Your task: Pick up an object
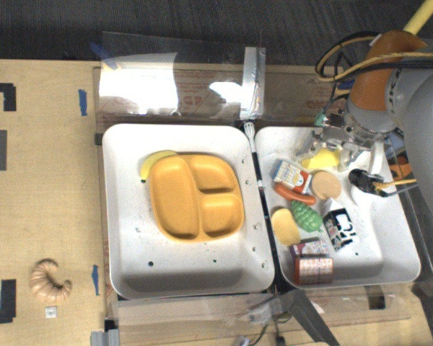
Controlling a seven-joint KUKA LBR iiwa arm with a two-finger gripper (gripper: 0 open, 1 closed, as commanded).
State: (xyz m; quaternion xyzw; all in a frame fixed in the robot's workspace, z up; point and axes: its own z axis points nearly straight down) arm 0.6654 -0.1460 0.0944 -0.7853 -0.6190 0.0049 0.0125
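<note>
Though its print is illegible, small carton [290, 174] beside hand [330, 147].

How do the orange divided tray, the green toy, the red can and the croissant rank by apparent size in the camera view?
Largest to smallest, as they look:
1. orange divided tray, by far the largest
2. croissant
3. red can, close to the croissant, so that order is unsure
4. green toy, partly covered by its neighbours

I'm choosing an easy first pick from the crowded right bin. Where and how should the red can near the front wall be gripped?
Grip the red can across its round body at mid-length, coming straight down. It appears to lie on its side at the pile's front edge, so its long sides look free, though the bin's front wall is close.
</note>
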